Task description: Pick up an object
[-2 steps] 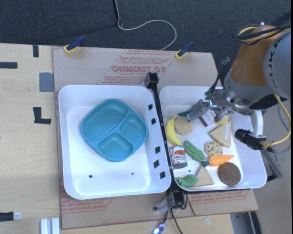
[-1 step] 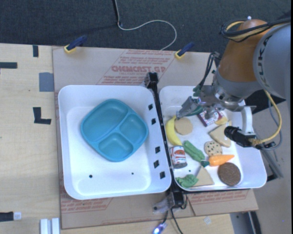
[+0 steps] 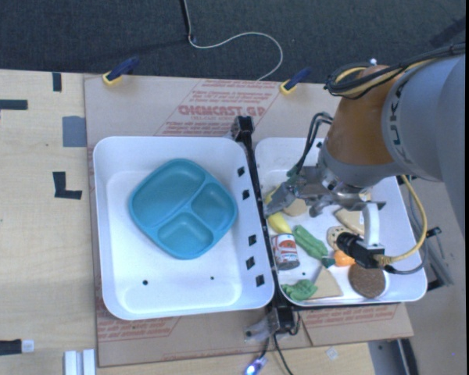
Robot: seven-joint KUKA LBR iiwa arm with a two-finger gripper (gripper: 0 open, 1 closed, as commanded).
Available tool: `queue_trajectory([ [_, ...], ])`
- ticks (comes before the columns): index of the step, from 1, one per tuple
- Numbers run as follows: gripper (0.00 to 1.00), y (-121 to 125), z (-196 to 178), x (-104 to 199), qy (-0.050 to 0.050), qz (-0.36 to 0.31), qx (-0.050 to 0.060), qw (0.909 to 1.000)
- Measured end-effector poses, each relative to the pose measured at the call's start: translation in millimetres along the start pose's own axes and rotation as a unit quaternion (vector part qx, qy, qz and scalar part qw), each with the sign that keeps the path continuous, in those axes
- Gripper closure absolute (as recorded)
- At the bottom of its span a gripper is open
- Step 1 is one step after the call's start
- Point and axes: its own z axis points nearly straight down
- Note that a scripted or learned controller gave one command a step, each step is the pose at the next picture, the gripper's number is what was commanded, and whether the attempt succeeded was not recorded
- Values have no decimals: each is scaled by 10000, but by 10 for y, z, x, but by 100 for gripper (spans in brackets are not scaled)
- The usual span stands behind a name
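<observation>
On the bench, the hand (image 3: 309,198) hangs low over the right bin (image 3: 410,291); its opening can't be told.

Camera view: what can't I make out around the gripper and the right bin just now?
- Gripper: its finger state, blurred and partly under the arm's orange band.
- Right bin: its back part, covered by the arm.
- Small can: label too small to read.
- Items by the brown disc: overlapped by a black fixture.
</observation>
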Motion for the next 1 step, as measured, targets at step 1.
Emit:
queue_trajectory([
  [1, 0, -182, -17, -8, -7, 15, -10, 10000],
])
